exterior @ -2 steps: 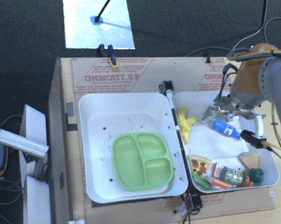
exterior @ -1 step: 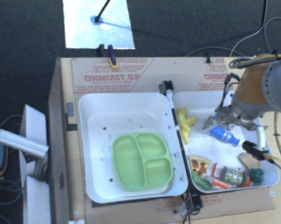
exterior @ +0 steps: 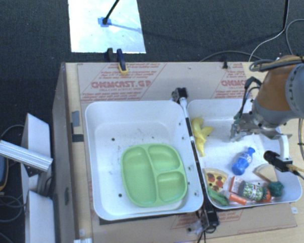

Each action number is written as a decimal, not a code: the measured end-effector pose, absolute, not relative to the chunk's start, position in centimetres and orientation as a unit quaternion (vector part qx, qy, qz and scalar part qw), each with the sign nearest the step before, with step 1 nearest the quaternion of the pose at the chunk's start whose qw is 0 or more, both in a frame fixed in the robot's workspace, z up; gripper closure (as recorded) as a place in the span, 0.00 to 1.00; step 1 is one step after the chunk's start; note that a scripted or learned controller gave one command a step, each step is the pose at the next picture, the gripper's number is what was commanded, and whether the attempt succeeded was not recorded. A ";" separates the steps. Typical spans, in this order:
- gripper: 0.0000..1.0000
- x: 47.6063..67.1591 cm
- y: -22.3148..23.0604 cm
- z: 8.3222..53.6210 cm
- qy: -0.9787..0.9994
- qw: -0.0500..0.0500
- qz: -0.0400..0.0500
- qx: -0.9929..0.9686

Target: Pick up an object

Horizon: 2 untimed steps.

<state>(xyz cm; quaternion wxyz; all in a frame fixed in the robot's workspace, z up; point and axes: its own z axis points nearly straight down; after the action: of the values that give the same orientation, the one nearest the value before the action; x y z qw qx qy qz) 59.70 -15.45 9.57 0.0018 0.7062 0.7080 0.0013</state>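
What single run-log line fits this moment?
gripper: above right bin, nothing visibly held | blue bottle: lying in bin | green tray: left bin

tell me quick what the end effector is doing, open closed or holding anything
end effector: cannot be told; it hangs over the right bin, nothing seen between it.
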 end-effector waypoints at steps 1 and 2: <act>1.00 59.8 -15.5 10.7 0.708 0.003 0.002 0.706; 1.00 59.9 -15.5 11.7 0.709 0.004 0.003 0.706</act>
<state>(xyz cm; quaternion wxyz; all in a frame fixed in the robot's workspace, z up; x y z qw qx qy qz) 59.89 -15.46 11.74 0.0039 0.7056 0.7086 0.0031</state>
